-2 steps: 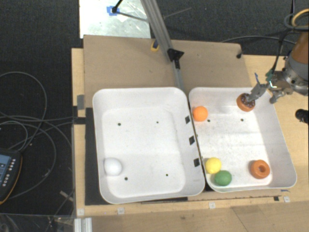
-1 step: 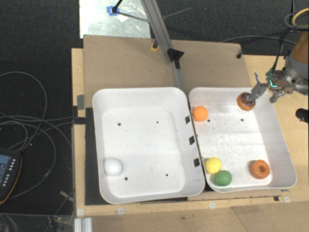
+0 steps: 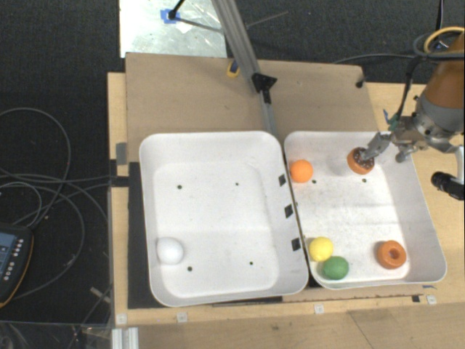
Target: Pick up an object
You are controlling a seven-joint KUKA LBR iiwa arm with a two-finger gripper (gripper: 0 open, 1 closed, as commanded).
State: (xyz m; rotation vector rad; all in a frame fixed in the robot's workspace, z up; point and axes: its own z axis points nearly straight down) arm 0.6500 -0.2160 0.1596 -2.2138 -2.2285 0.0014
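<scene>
The claw [image 3: 365, 155] reaches in from the right and sits low over the far part of the right shallow white plastic bin [image 3: 418, 217]. Its tip is at a small brownish-orange round object [image 3: 359, 161] that lies near the bin's far wall; whether the claw is open, closed or gripping that object cannot be told from this angle. Behind the claw, the grey arm with its orange band [image 3: 445, 93] leans in over the bin's right rim.

Further out in the same bin, a plain orange ball [image 3: 301, 171] lies near the left wall, well apart from the claw. Along the near edge, a yellow ball [image 3: 321, 249] and a green ball [image 3: 335, 267] sit touching or just beside each other, and an orange ring-shaped object [image 3: 391, 254] with a hole in its middle lies near the near right corner.

The left shallow white plastic bin [image 3: 218, 151] stands just beside the right one, and a white ball [image 3: 170, 251] lies in its near left corner. Both bins rest on the light wooden desk [image 3: 196, 86].
</scene>
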